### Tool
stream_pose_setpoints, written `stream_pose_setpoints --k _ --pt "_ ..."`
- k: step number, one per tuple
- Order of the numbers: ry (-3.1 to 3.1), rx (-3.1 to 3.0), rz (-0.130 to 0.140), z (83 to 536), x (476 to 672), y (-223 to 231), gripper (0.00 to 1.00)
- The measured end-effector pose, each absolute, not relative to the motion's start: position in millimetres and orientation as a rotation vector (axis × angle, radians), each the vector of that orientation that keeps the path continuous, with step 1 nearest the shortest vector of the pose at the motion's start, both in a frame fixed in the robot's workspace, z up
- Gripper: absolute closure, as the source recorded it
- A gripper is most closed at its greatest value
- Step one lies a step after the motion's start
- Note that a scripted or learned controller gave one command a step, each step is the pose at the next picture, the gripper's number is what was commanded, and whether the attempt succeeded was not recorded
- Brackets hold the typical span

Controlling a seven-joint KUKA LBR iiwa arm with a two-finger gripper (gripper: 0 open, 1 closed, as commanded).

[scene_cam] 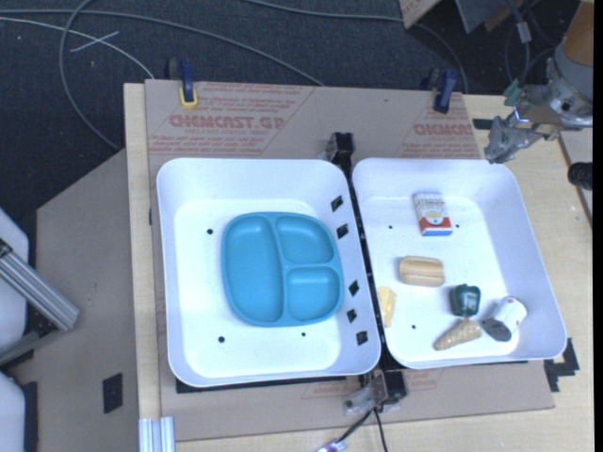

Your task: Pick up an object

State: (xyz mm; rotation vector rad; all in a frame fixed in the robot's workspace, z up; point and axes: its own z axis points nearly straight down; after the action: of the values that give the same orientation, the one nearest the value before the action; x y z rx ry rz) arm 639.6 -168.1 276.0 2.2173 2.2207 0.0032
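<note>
Two shallow white bins sit side by side on the tabletop [141,252], and my fingers [502,146] hang above the far right corner of the right bin [528,243], outside its rim and well apart from everything in it. From this angle I cannot tell whether my fingers are spread or pressed together; nothing shows between them.

The left bin [188,337] holds a blue divided plate [281,268], lying flat near its middle with three compartments facing up.

The right bin carries the loose objects. A small red, white and blue carton [431,214] lies toward the far side. Nearer the middle rests a tan bread roll [421,271]. A yellow wedge [385,305] leans against the bin's left wall, beside the clips that join the two bins. Along the near edge sit a dark green block [464,299], a tan cone [457,334] just beside it, a small dark grey piece [496,328] touching the cone's wide end, and a white rounded object [512,310] close to the right wall.

Two clamps, one blue and yellow [187,84] and one blue [445,89], grip the cardboard sheet [254,111] behind the bins.
</note>
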Motion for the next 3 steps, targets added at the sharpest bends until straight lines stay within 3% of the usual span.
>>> stream_pose_setpoints --k 3 --pt "2.228 2.219 -0.001 257 633.3 -8 1.0"
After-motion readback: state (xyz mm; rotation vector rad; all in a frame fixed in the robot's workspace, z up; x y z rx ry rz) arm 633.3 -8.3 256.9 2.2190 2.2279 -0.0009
